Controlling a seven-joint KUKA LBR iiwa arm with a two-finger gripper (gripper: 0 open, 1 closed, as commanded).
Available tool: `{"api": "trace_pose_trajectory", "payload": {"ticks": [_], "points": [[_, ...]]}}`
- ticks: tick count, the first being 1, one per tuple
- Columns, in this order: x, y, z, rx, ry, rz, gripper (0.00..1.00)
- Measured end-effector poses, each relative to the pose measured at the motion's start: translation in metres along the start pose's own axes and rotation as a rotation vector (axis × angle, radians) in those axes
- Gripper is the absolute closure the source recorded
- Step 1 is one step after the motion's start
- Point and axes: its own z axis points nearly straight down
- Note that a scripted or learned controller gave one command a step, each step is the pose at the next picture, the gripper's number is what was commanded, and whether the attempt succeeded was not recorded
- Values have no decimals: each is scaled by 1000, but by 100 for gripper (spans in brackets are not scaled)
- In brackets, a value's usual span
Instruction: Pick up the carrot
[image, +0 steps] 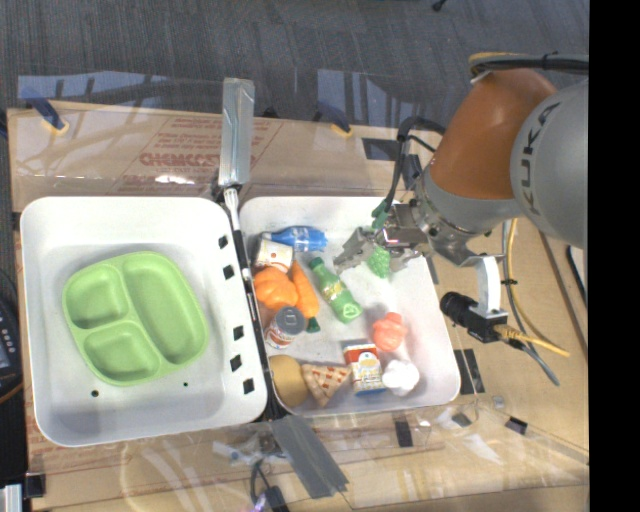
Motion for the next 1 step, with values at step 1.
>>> {"api": "trace_pose_trajectory", "payload": {"ticks": [1], "points": [[26, 19, 147, 3, 0, -117, 0]]}}
